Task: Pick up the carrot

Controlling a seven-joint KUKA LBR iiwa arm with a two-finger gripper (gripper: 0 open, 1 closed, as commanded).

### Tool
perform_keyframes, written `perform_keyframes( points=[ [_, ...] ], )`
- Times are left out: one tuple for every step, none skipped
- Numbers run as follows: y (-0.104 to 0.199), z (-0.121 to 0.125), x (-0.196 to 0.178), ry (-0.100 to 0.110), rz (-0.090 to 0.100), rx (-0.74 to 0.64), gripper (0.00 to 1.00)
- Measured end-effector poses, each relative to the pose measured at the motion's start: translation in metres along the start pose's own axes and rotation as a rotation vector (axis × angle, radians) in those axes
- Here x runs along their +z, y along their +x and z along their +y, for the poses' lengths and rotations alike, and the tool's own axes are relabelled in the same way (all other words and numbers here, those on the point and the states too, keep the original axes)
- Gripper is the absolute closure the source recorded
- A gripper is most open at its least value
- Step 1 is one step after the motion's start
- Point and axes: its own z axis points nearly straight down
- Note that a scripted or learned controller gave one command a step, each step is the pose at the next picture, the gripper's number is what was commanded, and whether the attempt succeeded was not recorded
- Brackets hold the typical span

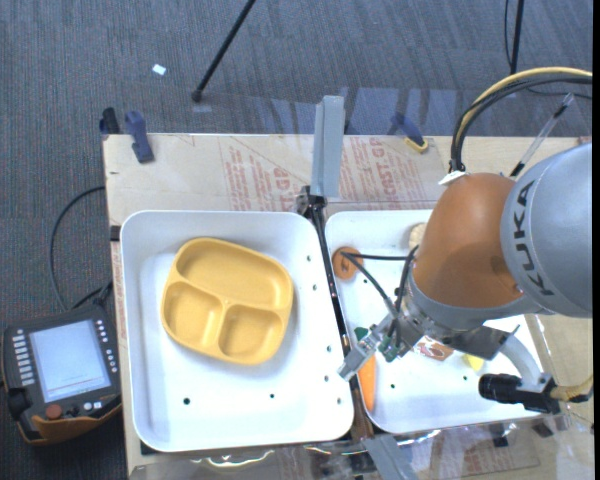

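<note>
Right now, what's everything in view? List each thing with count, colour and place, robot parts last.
bins: 2, white, side by side on the bench
tray: 1, yellow, three compartments, in the left bin
carrot: 1, orange, right bin, near its left wall, just below the gripper
round piece: 1, orange-brown, right bin, upper left corner
small items: a few, partly hidden under the arm, right bin; kinds unclear
pendant: 1, grey with orange, on the floor at left
clamps: 2, blue, back edge of the bench
arm: 1, grey with orange band, over the right bin
gripper: 1, low over the carrot's top end
</note>
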Motion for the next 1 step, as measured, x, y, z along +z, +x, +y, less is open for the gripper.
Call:
perform_keyframes(
  points=[
    [-0.0019, -0.0010, -0.0001, -0.002, -0.002, 0.224, 0.00]
  ],
)
